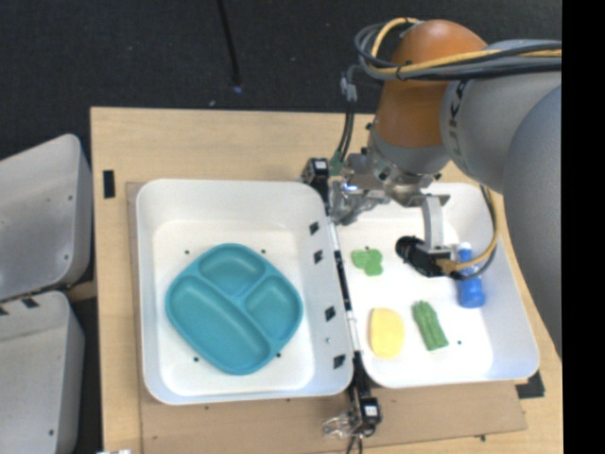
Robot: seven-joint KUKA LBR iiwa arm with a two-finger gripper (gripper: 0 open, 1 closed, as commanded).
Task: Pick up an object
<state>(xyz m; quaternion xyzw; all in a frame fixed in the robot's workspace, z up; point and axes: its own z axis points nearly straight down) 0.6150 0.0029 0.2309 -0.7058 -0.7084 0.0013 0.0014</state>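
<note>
Yellow object — near divider (open floor beside)

A robot lab or test cell, not a home.

A grey industrial arm with an orange band and loose yellow and black cables reaches over a plain wooden worktop. Two shallow white bins sit side by side on it, joined by small black clips. Inside lie simple toy-like items: a teal divided plate, green pieces, a yellow piece. The floor around is dark carpet, and white panels stand at the left.
</note>
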